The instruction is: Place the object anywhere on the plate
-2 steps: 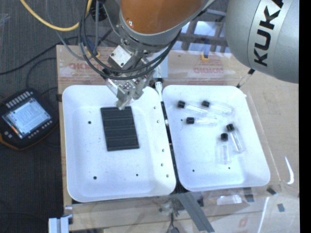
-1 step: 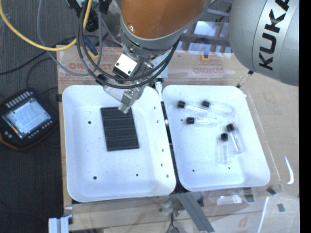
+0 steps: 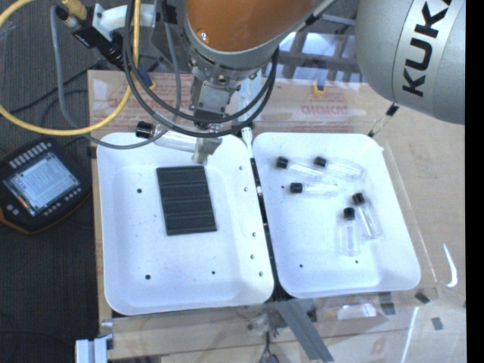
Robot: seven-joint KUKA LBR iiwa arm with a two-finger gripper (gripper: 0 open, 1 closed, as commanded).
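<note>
**Vial in the grip, not yet over the plate**

Vial (image 3: 168, 136) is the thing to watch: a clear tube with a black cap. It lies level, and its clear end runs in between the fingers of the gripper (image 3: 203, 148), which look pinched on that end. The capped end sticks out toward 9 o'clock. The contact itself is small and partly hidden under the wrist, so the grip reads as likely rather than certain.

The gripper hangs at the 12 o'clock edge of the left bin (image 3: 121, 278), and the vial lies across that far rim. Above the gripper rises the arm (image 3: 242, 10), its orange band filling the top of the view.

The plate (image 3: 186, 200), a dark ribbed rectangle, lies flat in the left bin at about 6 o'clock from the gripper, near but apart from it. Nothing rests on it.

At 3 o'clock, the right bin (image 3: 393, 271) holds several more capped vials (image 3: 325, 169), scattered and lying on their sides. A handheld controller (image 3: 38, 184) sits off the bench at 9 o'clock.

By this showing the task is about half done: one vial has been lifted and brought across to the left bin. What is left is to carry it toward 6 o'clock until it is over the ribbed surface, lower it and let go. The end-on grip could let the tube swing or roll off on release.
</note>
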